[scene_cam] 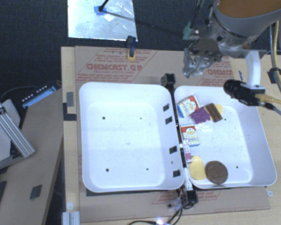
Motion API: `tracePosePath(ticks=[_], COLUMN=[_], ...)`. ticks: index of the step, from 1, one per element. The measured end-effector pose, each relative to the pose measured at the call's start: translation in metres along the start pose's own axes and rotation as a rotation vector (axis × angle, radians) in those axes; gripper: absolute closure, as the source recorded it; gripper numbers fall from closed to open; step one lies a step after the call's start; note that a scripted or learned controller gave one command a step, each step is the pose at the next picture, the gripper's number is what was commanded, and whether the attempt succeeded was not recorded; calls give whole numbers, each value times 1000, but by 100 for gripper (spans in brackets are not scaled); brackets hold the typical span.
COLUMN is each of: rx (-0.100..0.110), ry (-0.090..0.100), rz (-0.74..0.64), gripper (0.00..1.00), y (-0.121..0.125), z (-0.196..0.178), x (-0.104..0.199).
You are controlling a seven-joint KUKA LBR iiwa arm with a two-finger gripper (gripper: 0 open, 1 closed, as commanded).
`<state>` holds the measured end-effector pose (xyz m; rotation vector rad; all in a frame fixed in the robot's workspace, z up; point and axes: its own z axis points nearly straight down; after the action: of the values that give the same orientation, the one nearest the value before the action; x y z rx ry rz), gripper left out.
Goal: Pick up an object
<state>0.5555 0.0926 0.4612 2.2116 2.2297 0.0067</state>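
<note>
- Camera view: two shallow white bins are seen side by side on the counter (70,139), the left bin (126,135) and the right bin (253,144).
- The candidate objects are all gathered in the right bin, mostly toward its left side near the divide between the bins.
- A small red-and-white packet (188,105) lies near the upper left corner; just beside it a purple wrapper (201,115) and a brown bar (214,111) are found, touching or nearly so.
- A second small carton (190,136) lies lower along the divide, and near the front edge a yellow piece (197,169) sits against a round brown cookie (217,172).
- The tool (198,65) is held above the counter, beyond the far rim of the right bin, well apart from every object.
- Whether it is apart or together cannot be told; nothing is seen carried beneath it.
- The task is judged to be at its start: no object has been lifted, and every one rests on the bin floor.
- Left to do, by this judgement: the tool must be brought over one object, lowered, closed on it and raised.
</note>
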Motion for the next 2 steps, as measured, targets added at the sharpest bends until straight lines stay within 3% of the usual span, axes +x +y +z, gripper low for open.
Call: tracePosePath(ticks=[1,2], rx=[3,1], ry=[-1,0], rz=[2,1], gripper=[100,100], y=[-36,-69], z=[13,-1], x=[37,69])
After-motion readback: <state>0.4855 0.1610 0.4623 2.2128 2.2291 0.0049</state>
